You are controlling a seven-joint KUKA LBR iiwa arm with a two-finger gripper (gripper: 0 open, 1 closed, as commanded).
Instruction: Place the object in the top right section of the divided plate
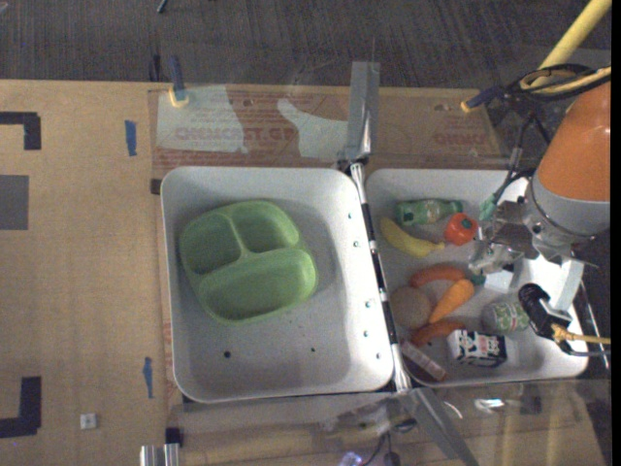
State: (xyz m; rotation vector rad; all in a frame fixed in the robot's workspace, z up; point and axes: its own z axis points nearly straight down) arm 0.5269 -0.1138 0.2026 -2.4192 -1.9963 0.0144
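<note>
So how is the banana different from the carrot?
The banana is yellow and curved; the carrot is orange and straight. The banana lies near the bottle, while the carrot sits lower, by the potato. Both are long and lie in the right bin.

The arm (582, 163) is cut off at the right edge, and its tool's (488, 256) fingers are too blurred to read.

This looks like a robotics lab. A flat cardboard-covered bench (87, 289) carries black corner markings and strips of blue tape (130, 137). Two white bins (262, 357) sit side by side under a fixed camera, a grey-and-orange robot arm (574, 178) trails cables, and tripod legs stand on dark carpet (291, 13).
</note>
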